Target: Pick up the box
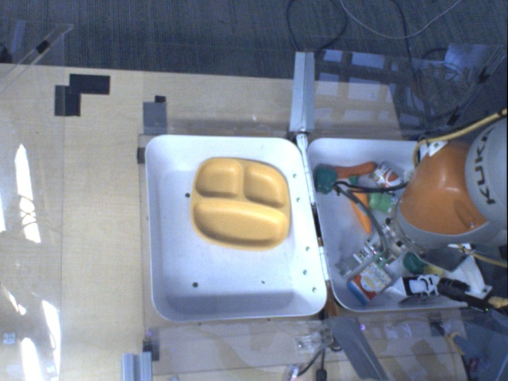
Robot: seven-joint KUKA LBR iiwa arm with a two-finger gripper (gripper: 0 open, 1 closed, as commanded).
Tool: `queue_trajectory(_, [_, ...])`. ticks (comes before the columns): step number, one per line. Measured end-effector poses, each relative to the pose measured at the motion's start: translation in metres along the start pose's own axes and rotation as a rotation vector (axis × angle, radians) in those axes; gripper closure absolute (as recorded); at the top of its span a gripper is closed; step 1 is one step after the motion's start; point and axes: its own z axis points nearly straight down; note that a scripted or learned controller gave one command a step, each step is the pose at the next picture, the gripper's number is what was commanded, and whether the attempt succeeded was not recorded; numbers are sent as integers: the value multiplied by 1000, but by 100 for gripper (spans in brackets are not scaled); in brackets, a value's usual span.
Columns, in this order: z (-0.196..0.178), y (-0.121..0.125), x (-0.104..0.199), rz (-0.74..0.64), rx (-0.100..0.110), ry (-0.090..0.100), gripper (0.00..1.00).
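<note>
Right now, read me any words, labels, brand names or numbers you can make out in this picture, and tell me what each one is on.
"KU": grey letters on the arm at the right edge; the rest of the word is cut off.
Small box in the right bin: red and white print, too blurred to read.
Packet at the bin's far side: markings too small to read.

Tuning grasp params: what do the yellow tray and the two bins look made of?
Yellow tray: likely moulded plastic, matte to satin; rounded compartments, soft dull highlights. Left bin and right bin: probably thin formed plastic, though painted metal is possible; smooth white, rounded corners, faint sheen, small dark holes in the left floor.
</note>
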Motion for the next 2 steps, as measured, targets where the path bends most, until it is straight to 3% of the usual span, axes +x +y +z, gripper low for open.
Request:
queue_trajectory(1, [0, 0, 0, -1, -1, 1, 0])
queue_trajectory(2, [-12, 3, -1, -1, -7, -2, 100])
